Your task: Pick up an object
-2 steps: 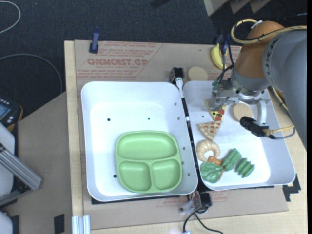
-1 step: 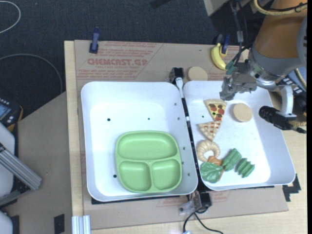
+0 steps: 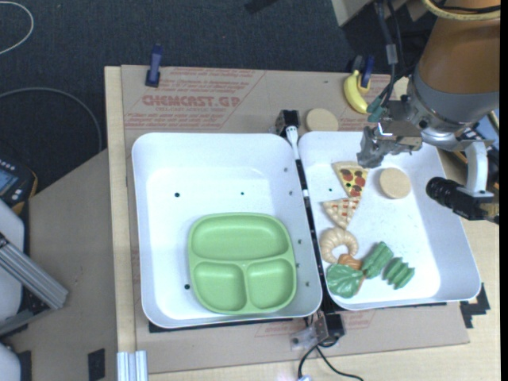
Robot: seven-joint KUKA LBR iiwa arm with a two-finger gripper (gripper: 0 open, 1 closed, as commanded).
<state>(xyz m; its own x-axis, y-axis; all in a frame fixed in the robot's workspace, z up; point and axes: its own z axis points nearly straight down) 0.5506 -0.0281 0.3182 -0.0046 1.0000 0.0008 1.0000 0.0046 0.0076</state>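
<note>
Your tool (image 3: 371, 159) hangs at the pizza slice's (image 3: 352, 178) one o'clock, poised above the right bin (image 3: 452, 248), likely lining up a grasp; its grip state you cannot tell.

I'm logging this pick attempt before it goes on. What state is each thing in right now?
gripper: above the right bin's far end, nothing seen in it
pizza slice: flat in right bin, just below the gripper
round cracker: flat, right of pizza
waffle wedge: flat
croissant: lying loose
green vegetables: lying at near end
green divided plate: upright in left bin
</note>
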